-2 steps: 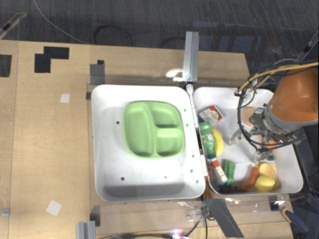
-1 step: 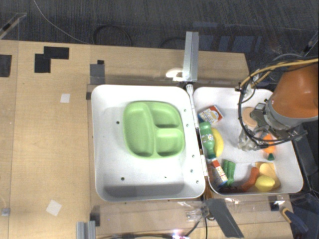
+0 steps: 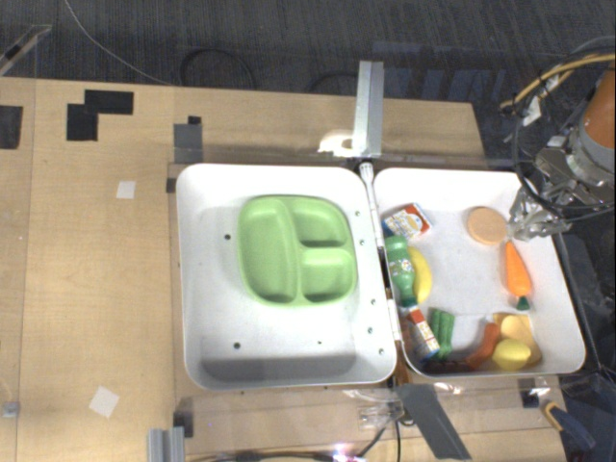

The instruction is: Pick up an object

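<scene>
Gripper (image 3: 532, 221) of the grey arm hangs at the right bin's (image 3: 452, 176) far right edge, beside the round tan disc (image 3: 487, 225) and just beyond the orange toy carrot (image 3: 517, 269); nothing sits between its metal fingers, though whether they are spread I cannot tell. The approach step appears in hand. Next it likely must settle over one piece, the carrot being nearest, and descend squarely.

matt green plastic tray (image 3: 294, 248), wood bench (image 3: 87, 287)
</scene>
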